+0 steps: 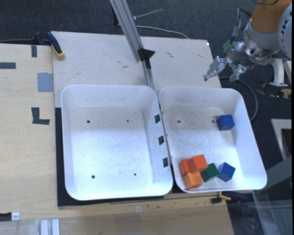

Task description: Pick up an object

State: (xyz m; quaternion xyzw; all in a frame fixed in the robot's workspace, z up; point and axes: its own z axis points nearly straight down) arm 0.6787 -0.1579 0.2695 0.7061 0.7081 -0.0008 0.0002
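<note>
We judge this the approach step: our two-finger gripper (220,68) hangs beyond the right white bin's (245,109) far rim, jaws apart (nothing between them). Next it must descend over the lone blue cube (225,122).

Two bins sit side by side. The right bin (245,112) holds one block (225,122) toward its far right and a touching cluster of blocks (205,171) at its near edge, right of the left bin (68,131).

Single fixed camera above bench (19,111), slanted down on both bins (63,131)
</note>
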